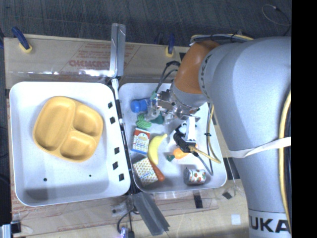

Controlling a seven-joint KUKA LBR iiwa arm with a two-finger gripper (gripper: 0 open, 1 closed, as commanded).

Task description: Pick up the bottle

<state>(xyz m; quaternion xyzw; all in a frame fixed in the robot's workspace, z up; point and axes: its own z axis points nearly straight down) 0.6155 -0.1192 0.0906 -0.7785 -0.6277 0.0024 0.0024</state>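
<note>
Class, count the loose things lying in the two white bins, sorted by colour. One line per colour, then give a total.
Yellow: 2, the sectioned plastic tray and the banana.
Blue: 1, the small blue object.
Green: 1, the small green object.
Orange: 1, the carrot.
Multicoloured: 3, the printed carton, patterned packet, printed can.
Total: 8

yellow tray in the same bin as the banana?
No. The yellow tray lies in the left bin, while the banana lies in the right bin.

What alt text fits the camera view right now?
The grey arm reaches over the right bin, its pincer above a clutter of a blue-capped bottle, banana and can. The left bin holds a yellow tray.
</note>
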